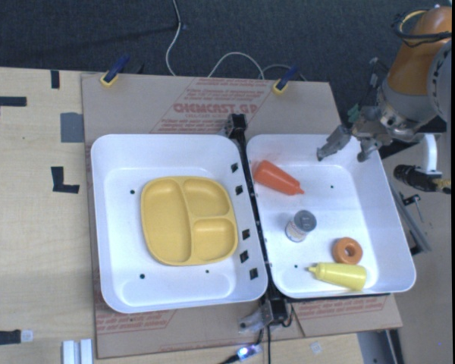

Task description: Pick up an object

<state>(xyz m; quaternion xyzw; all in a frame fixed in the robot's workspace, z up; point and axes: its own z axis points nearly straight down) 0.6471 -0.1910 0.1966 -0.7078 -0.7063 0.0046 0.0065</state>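
Observation:
The right bin (379,203) holds an orange carrot-like piece (277,177) near its upper left, a small grey can (299,225) in the middle, an orange ring (348,250) and a yellow squeeze bottle (339,275) at the lower right. My gripper (346,148) hangs over the bin's upper right edge, with its fingers (331,145) spread apart and nothing between them. It sits well right of and above the carrot piece.
The left bin (114,203) carries a yellow divided plate (188,220). Both bins rest on a cardboard sheet (212,105) held by clamps. A cable (174,44) runs along the back. The arm (417,59) comes in from the upper right.

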